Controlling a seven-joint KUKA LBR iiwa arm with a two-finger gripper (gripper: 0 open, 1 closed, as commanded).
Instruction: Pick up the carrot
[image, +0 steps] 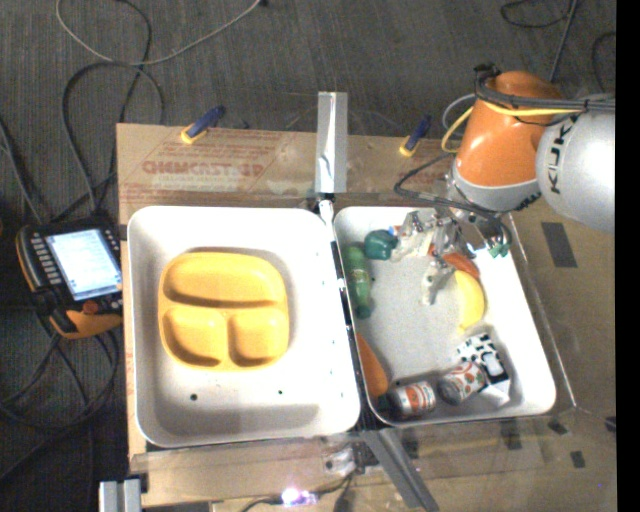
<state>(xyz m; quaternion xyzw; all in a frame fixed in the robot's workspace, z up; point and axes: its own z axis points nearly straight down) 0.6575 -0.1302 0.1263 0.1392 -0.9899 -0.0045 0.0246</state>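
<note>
Over the right bin (535, 330), my jaws (437, 262) hung above its upper middle, near a teal object (380, 243) and an orange-red piece beside a yellow one (470, 300); how far apart they stood I could not tell from the fixed camera above the counter. The carrot (371, 366), as I judged it, was the long orange shape lying against the bin's left wall, low in the bin, just below a green bottle (356, 278) and close to a small can (412, 398). To take it well, I reckoned I had to cross to that wall, line up across the carrot's narrow width, and come down clear of the rim and the can. The left bin (145, 300) held a yellow divided tray (226, 308).
</note>
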